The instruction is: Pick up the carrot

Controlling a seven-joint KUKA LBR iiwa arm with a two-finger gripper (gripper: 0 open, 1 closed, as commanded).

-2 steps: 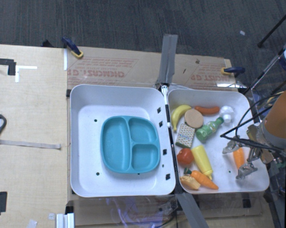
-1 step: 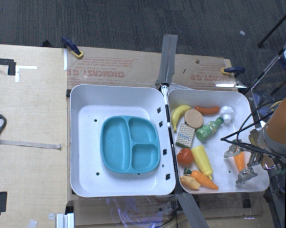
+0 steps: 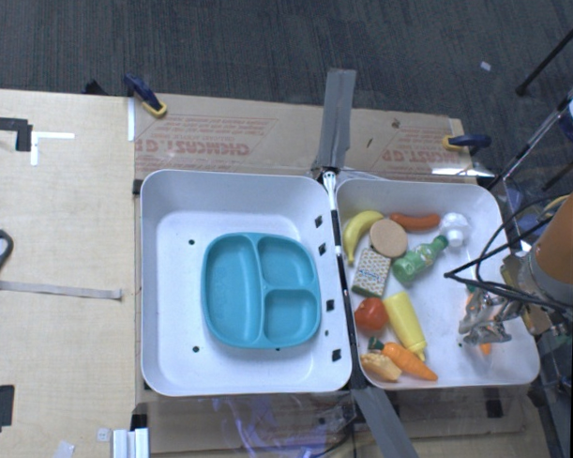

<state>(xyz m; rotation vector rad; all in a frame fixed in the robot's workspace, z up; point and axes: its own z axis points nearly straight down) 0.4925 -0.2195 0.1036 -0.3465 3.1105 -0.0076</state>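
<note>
Your carrot (image 3: 410,361) lies ungrasped in the right bin (image 3: 507,372); gripper (image 3: 483,326) nearby, jaws' state unclear.

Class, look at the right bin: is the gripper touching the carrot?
Apart. The camera view shows bare white bin floor between the gripper and the carrot, which lies near the bin's front wall.

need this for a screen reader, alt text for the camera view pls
A gripper hangs over the right side of the right bin, apart from the carrot lying near that bin's front edge among other toy food. The left bin holds a blue divided plate.
</note>
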